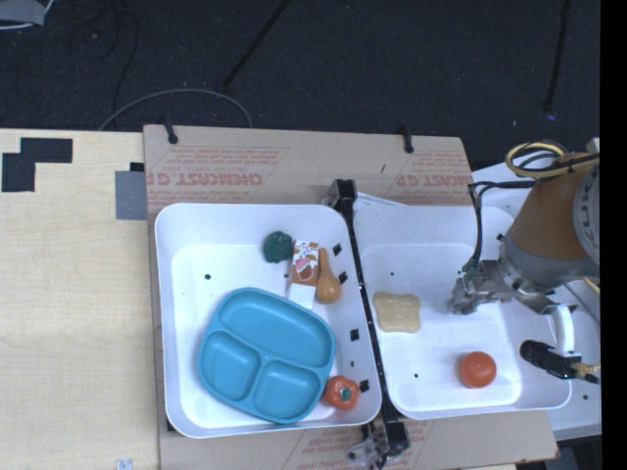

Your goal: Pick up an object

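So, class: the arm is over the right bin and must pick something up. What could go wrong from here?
1. The gripper hangs between the beige piece and the red ball, over neither, so a straight descent may close on nothing.
2. The ball is round and may roll away if nudged.
3. The beige piece looks flat and lies near the divider, so fingers might slide over it or hit the wall.
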